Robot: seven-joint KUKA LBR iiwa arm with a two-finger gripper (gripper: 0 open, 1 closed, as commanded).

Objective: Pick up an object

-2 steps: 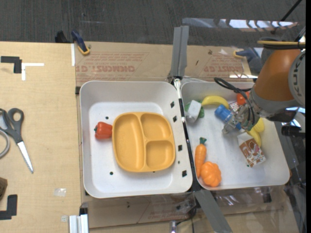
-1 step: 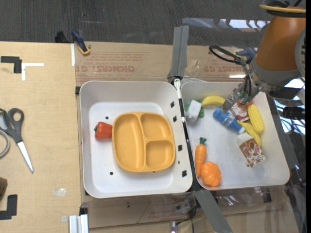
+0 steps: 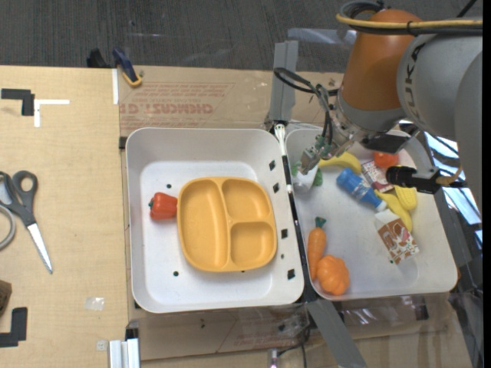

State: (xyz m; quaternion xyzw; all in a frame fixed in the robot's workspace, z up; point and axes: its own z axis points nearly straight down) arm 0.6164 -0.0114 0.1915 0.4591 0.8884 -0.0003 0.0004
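Orange and grey, the robot arm [image 3: 399,60] reaches in from the right, and its gripper [image 3: 311,163] hangs over the top left corner of the right bin [image 3: 368,282]. I cannot tell what state the gripper is in, and nothing shows in its grip. Just beside it, at about 3 o'clock, lies a yellow banana [image 3: 341,162]. A blue bottle [image 3: 360,188] lies a bit further off, at about 4 o'clock. Well away, at 6 o'clock, an orange carrot [image 3: 316,248] touches a small orange pumpkin [image 3: 333,275]. A snack packet [image 3: 397,238] lies at about 4 o'clock, near the right wall. The left bin [image 3: 138,228] holds a yellow tray [image 3: 227,224] with a red pepper [image 3: 162,205] touching its left edge.
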